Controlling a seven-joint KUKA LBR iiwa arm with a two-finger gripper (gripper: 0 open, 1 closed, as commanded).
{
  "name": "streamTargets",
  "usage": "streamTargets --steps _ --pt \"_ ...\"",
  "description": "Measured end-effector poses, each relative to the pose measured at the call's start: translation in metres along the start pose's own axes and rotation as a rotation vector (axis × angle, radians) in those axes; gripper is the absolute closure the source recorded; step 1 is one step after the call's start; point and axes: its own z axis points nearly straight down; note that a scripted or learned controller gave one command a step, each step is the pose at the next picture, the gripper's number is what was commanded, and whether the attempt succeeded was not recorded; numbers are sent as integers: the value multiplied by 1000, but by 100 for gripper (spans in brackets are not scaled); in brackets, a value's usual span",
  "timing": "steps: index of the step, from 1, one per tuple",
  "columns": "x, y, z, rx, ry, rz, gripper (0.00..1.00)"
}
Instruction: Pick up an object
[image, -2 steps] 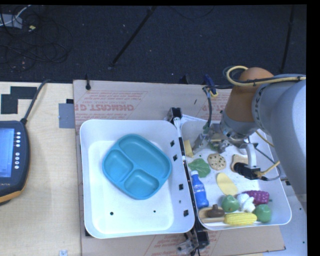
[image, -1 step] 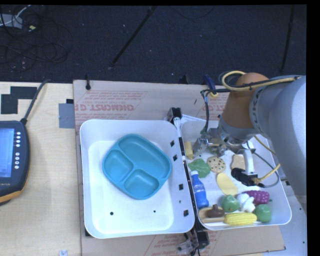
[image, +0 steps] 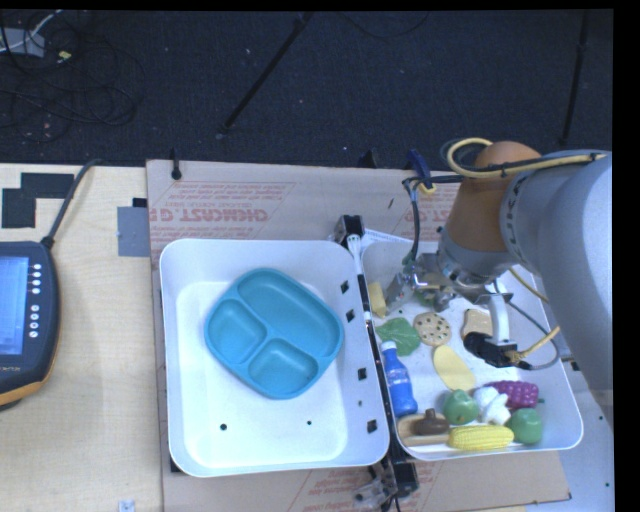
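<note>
Arm low over the right bin, approach step of the pick

The claw (image: 418, 285) is down in the upper left part of the right bin (image: 570, 420), just above a green leaf-shaped toy (image: 398, 333) and beside a round cookie (image: 432, 327); nothing is visible between its tips, and I cannot tell if they are apart or together. The things to pick are all in this bin: a blue bottle (image: 398, 378) near the divider, a yellow piece (image: 453, 367), purple grapes (image: 516, 392) and a corn cob (image: 483, 437) at the front. The left bin (image: 190, 420) holds a blue divided plate (image: 273, 332). I judge that no grasp is made yet; the next move needs a short descent onto one toy, probably the leaf or the cookie, then a firm closing before lifting
</note>
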Motion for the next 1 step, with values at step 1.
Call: streamTargets --steps 1 --pt "5 -7 1 2 5 1 0"
